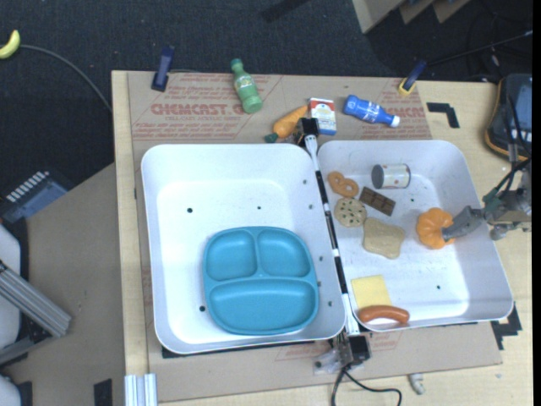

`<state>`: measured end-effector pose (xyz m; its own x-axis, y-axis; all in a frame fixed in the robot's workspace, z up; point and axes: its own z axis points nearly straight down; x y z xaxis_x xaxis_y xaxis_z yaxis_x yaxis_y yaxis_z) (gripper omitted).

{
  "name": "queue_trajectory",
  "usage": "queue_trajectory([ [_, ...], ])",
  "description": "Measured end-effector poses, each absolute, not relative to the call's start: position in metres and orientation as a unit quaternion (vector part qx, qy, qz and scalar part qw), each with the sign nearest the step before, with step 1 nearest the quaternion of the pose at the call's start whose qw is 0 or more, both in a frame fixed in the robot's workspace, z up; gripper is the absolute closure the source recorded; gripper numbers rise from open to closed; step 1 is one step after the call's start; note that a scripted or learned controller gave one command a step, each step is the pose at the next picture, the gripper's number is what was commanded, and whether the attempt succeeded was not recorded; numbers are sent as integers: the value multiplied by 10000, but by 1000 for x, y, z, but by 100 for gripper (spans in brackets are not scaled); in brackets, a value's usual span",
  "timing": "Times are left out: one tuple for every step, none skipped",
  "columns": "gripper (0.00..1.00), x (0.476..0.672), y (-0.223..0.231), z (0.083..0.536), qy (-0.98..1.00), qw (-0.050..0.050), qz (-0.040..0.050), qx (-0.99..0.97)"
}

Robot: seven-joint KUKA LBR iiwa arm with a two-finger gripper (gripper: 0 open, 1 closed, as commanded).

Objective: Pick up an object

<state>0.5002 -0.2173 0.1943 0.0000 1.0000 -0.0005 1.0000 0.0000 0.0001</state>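
Orange pumpkin-like toy (434, 227) sits in the right bin (482, 286), toward its right side, and the hand (463, 222) is right against it, coming in from the right; cannot tell from up here whether the hand is open, closed or actually gripping, the tip is dark and small. Judging by looks, the toy is light molded plastic, stiff, rounded and a bit slick, so it could squirt out of a pinch; best taken across its widest middle, not at the top. Not fragile, I'd say. Same bin also holds a small metal can (391, 176) lying on its side near the back, a pretzel (342, 183), a round cookie (348, 212), a brown chocolate bar (377, 200), a tan bread slice (383, 240) just left of the orange toy, a yellow cheese square (370, 292) and a hot dog (383, 315) at the front rim. Left bin (169, 184) carries a blue divided plate (260, 279), its compartments bare. Behind the bins on the surface (194, 108): a green bottle (247, 87), a blue bottle (370, 112), a small carton (322, 115) and a carrot-like piece (289, 122). Neighbours are near but apart from the toy, bread closest.
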Motion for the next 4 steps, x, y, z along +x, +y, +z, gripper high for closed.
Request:
queue_trajectory([
  [0,550,-170,86,7075,13,15,7067],
  [0,604,-143,87,7076,24,19,7066],
  [100,605,-143,97,7080,32,20,7062],
  [100,598,-65,186,7079,7,14,7063],
])
